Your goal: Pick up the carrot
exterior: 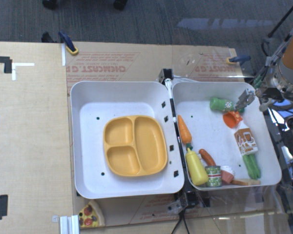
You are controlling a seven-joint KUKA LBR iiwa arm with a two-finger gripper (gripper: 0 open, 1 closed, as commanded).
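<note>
The carrot [184, 129] is a short orange root with a little green at its lower end, tapering toward its upper tip. It lies in the right bin [263, 130], close against that bin's left wall and almost parallel to it, so one side has hardly any room while its right side faces bare white floor. Just below it stands a yellow bottle [196, 167], with a reddish sausage [207, 156] beside that and a small green can [213, 176] near the bin's lower edge. The gripper [245, 99] hangs over the bin's upper right part, well apart from the carrot; whether the jaws are open or closed cannot be told. Near it lie a green object [219, 104] and an orange cup [232, 119]. The left bin [83, 130] holds a yellow divided plate [135, 145]
</note>
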